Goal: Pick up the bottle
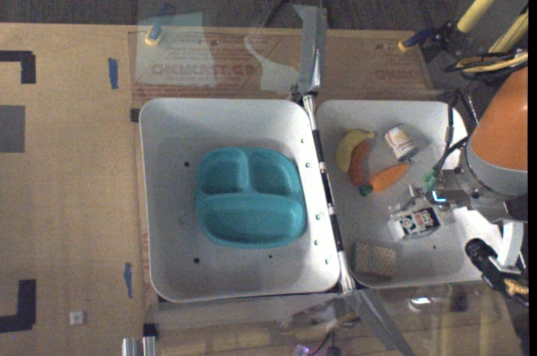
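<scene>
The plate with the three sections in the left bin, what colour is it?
Teal, a blue-green, all over. The plate shows plainly in the camera view.

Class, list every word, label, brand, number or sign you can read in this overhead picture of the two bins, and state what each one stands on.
Cardboard sheet behind the bins: one line of reddish print, too blurred to read.
Same cardboard further right: fainter print, too blurred to read.
Small white item in the right bin: reddish marking, too small to read.
Black-and-white patterned object at the gripper: no legible text.
Nothing can be quoted with confidence.
</scene>
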Motion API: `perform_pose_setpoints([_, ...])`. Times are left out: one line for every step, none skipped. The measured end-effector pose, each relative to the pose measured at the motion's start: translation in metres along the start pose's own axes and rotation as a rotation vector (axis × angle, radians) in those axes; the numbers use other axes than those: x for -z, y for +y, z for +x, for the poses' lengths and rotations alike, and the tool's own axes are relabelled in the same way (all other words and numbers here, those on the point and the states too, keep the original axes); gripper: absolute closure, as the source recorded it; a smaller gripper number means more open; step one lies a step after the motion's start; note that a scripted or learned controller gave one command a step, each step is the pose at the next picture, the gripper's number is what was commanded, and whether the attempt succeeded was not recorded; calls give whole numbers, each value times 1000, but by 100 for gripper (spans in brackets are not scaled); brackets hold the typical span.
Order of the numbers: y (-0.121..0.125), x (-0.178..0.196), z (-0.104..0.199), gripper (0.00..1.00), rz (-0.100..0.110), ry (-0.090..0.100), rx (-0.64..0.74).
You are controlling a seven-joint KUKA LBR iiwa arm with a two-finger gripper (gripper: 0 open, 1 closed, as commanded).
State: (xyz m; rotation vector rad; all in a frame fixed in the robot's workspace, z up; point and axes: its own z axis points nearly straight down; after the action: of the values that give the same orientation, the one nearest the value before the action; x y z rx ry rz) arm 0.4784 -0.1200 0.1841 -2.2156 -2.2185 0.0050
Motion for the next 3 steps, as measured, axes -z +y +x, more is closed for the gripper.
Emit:
perform_pose_setpoints([0,8,-1,100,2,0,-2])
perform_pose_setpoints([14,114,45,100,-3,-2,-220])
perform_pose_setpoints([14,122,45,100,1,-4,-220])
